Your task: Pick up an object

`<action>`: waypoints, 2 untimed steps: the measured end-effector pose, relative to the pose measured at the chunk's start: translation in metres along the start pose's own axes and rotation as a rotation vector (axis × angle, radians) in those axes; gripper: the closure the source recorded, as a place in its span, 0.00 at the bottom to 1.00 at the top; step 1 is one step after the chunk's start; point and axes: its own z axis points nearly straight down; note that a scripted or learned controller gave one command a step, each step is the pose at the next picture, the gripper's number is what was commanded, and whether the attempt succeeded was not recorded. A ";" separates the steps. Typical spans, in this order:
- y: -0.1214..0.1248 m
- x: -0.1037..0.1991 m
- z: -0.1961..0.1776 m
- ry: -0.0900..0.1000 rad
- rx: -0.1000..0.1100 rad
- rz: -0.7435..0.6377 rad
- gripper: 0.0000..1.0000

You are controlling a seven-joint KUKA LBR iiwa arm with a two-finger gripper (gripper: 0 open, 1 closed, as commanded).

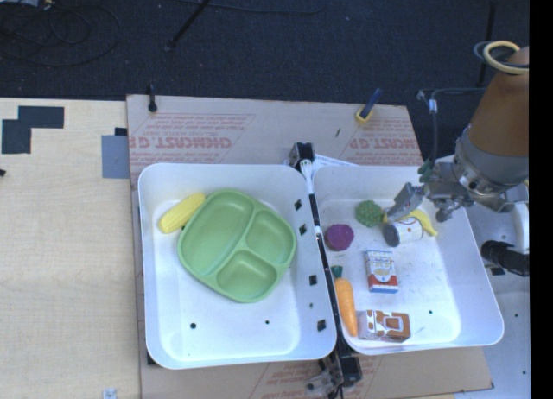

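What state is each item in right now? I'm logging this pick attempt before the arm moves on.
gripper: low over the right bin, beside the banana, finger state unclear
banana: lying in the right bin
broccoli: lying in the right bin
carrot: lying flat by the divider
small carton: lying flat
green plate: right way up in the left bin
corn: lying against the green plate's rim

Upside-down "CHEMCAST GP" on cardboard sheet (216, 134), small cartons' labels illegible

green plate (238, 243), corn (181, 212), carrot (346, 305), 2 bins (164, 319)
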 end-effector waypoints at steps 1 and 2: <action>-0.023 0.039 0.139 0.000 0.000 0.004 0.00; 0.070 0.009 0.156 0.000 0.002 -0.001 0.00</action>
